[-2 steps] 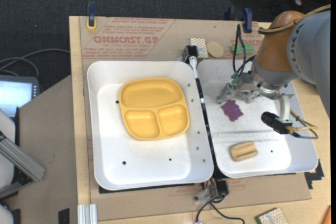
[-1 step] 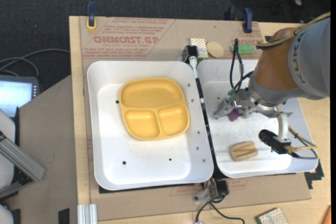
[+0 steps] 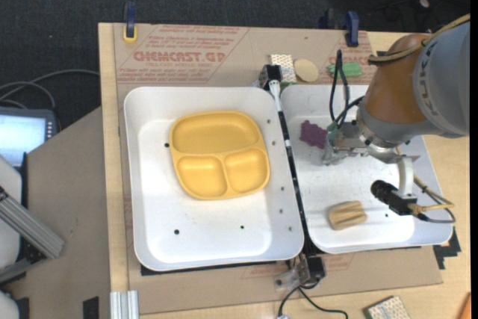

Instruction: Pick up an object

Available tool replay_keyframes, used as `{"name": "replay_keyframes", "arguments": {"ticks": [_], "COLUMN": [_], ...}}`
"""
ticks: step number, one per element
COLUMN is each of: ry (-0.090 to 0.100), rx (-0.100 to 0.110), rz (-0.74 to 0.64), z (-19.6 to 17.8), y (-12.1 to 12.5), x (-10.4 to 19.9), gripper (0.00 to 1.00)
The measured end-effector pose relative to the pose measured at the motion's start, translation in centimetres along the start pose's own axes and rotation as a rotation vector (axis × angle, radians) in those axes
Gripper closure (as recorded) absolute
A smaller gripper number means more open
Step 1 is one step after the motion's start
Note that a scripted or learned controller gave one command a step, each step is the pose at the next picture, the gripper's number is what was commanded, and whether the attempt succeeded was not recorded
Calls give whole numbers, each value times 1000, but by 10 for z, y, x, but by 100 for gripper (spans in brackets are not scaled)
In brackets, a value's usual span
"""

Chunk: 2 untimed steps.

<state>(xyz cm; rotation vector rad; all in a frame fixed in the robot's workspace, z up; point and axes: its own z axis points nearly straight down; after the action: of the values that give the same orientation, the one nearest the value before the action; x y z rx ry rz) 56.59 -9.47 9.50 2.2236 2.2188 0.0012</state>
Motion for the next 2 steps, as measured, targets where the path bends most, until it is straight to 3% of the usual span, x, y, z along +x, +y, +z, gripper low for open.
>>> {"name": "replay_keyframes", "arguments": {"ticks": [1, 2], "ry": [0, -2], "rx": [1, -5], "rz": [0, -4], "z": [1, 11], "y": [0, 51], "x": [0, 1], "gripper": [0, 0]}}
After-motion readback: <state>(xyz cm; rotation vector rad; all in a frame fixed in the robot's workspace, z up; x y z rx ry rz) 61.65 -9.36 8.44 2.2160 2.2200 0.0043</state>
